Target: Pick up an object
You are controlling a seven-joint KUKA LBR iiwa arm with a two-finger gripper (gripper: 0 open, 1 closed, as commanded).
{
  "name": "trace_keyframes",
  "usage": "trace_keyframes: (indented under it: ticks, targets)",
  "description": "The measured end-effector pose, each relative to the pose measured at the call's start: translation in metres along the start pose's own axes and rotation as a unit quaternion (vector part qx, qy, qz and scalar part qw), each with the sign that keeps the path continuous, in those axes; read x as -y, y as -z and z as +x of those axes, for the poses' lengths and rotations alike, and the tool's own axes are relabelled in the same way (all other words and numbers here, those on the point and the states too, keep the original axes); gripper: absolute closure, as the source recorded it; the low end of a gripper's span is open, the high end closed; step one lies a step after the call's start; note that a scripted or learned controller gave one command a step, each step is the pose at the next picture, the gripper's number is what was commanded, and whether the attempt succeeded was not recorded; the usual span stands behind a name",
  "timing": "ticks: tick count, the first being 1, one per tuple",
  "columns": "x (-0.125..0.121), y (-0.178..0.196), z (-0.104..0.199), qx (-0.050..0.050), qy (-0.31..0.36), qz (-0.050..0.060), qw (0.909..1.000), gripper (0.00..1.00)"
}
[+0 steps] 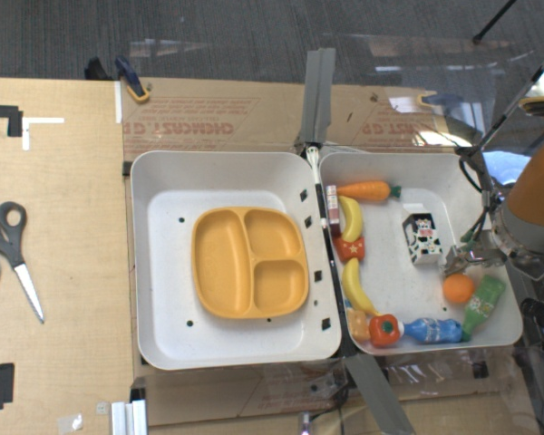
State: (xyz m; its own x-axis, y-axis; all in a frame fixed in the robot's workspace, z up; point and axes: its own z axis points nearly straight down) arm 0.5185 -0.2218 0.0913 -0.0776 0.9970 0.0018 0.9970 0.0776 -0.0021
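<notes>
My fingers [464, 259] hang low over the right side of the right bin [408, 159], but whether they are apart or together I cannot tell from this view. Nothing is visibly between them. The orange ball [458, 289] lies just below them toward the near wall, touching the green bottle [483, 304], whose long axis runs slantwise along the bin's right wall. The cow-print carton [423, 239] sits just to their left, toward the bin's middle. I judge the ball the nearest pick.
</notes>
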Motion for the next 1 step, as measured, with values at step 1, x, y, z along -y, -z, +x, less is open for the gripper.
trace_keyframes:
  ticks: [1]
  targets:
    - [0.0324, 0.0007, 0.0927, 0.0, -0.165, 0.001, 0.9863, 1.0]
